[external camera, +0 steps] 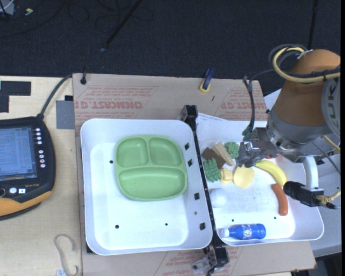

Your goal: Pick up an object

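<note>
Grey-metal pincer (247, 156), its opening indiscernible, hovers over the pale yellow round toy (244, 177) in the right shallow white bin (310, 226), apparently positioned for grasping.

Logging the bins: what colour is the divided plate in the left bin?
Light green. The divided plate shows best in the camera view, resting in the left bin.

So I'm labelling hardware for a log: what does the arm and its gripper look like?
The arm is grey with a broad orange band above the wrist, a yellow-and-black cable looped at its top. The gripper is small, dark metal. Black cables run off the wrist.
</note>
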Controlling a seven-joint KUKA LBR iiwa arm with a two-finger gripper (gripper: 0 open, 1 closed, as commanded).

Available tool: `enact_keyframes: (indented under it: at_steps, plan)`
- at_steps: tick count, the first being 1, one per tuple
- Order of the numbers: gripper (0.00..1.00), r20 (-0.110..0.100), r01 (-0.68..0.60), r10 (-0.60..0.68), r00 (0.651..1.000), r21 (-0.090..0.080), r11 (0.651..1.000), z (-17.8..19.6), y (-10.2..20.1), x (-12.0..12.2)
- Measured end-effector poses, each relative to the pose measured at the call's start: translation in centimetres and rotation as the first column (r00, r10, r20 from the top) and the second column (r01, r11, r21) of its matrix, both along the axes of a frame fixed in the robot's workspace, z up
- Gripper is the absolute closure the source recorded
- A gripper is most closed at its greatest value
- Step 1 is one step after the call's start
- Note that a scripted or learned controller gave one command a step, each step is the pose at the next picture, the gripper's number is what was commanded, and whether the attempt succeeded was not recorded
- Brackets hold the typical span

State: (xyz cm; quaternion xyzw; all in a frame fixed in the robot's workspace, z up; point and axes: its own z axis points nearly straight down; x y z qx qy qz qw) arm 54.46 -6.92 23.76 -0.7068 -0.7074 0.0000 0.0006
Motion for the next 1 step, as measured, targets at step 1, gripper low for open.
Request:
enact_keyframes:
  at_steps: [1]
  plan:
    - [1.0, -0.005, 0.001, -0.001, 1.0, 0.0, 1.0, -2.04, -0.65, -0.42]
